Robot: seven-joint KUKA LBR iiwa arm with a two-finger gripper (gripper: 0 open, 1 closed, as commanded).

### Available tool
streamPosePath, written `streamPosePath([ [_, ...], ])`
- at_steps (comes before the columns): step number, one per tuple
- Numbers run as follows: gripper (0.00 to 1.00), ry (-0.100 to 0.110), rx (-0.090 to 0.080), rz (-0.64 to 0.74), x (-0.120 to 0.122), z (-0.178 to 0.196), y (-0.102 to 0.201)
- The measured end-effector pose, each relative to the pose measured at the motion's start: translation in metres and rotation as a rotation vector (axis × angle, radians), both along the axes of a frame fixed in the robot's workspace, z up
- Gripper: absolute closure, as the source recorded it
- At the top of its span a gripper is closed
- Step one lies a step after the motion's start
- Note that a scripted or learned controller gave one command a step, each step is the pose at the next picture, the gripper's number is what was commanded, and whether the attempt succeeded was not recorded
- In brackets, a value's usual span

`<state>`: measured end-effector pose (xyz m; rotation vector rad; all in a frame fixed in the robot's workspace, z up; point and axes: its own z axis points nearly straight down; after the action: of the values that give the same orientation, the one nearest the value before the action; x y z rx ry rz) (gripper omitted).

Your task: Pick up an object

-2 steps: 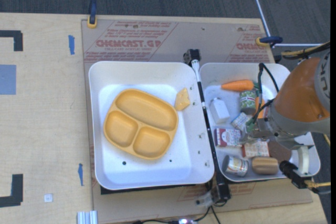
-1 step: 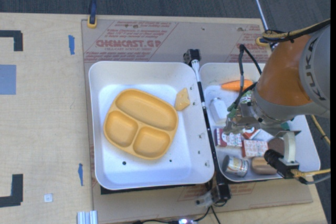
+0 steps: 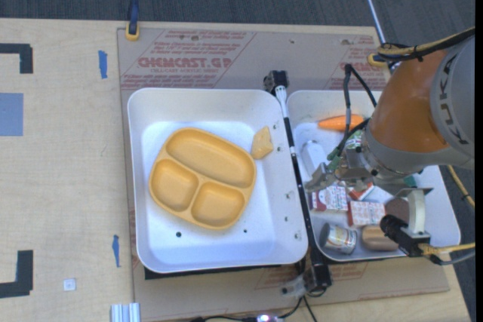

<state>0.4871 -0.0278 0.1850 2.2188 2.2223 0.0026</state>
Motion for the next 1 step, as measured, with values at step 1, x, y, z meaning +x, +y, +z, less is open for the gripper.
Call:
streamPosePath([
  [1,0.00,0.001,-0.001,-0.002,0.0246,-0.0778,-0.0715],
])
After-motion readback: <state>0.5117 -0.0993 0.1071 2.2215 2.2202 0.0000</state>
